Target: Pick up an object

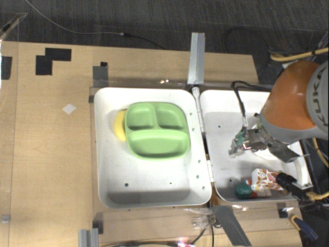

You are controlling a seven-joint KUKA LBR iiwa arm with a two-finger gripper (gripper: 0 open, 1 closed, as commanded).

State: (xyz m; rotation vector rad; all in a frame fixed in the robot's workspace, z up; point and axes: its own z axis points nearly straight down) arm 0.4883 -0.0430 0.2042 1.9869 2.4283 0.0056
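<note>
A flat bench of light brown wood (46, 153) takes up most of the view. Some small black square patches (51, 59) sit near its top left corner. Beyond the top edge lies a dark grey floor with a rough woven look (154, 9), and a thin pale cable (61, 25) runs across it. A short upright bar of grey metal (196, 58) stands at the back of the bench. The light is soft and even.

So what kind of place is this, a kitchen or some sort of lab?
Most likely a robotics lab bench set up for grasping trials, not a kitchen. A grey and orange arm reaches over two white bins, which hold test items such as a green divided plate. Cables trail over the dark floor.
</note>
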